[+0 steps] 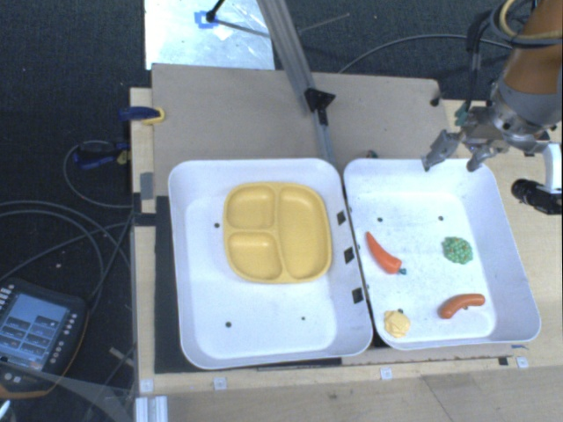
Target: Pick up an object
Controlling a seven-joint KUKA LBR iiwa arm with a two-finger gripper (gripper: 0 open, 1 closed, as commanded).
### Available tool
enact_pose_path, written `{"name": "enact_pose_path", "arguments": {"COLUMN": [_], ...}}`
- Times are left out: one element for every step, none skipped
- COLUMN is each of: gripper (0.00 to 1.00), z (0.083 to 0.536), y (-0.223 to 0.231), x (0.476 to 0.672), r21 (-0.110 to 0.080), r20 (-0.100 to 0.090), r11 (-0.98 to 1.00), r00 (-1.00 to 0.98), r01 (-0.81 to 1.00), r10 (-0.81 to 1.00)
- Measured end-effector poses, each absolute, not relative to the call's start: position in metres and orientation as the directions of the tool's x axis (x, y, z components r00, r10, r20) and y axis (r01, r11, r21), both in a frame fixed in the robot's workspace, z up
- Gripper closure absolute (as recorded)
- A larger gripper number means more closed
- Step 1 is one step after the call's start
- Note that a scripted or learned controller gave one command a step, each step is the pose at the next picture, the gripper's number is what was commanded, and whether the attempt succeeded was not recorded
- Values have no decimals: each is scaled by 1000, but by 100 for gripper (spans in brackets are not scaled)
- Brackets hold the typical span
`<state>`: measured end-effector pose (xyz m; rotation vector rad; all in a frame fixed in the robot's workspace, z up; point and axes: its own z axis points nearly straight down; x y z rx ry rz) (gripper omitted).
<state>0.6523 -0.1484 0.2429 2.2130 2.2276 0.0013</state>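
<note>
bench w/ two white bins side by side; left bin (198, 323) holds 1 yellow divided tray (277, 232). right bin (510, 262) holds 4 items: 1 carrot (383, 253), 1 green clump (456, 251), 1 sausage (461, 305), 1 yellow piece (397, 323). gripper (459, 155) hangs over right bin's far rim, fingers spread, nothing between them. we judge approach step; next: pick target, centre above it, descend.
</note>
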Motion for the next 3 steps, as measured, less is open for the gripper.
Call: {"name": "enact_pose_path", "arguments": {"gripper": [0, 0, 0], "z": [243, 193, 145], "y": [-149, -159, -150], "x": [652, 651, 653], "r21": [1, -2, -3], "r20": [-1, -1, 0], "r11": [7, 0, 5], "r00": [-7, 0, -5], "r01": [1000, 1000, 1000], "r10": [1000, 1000, 1000]}}
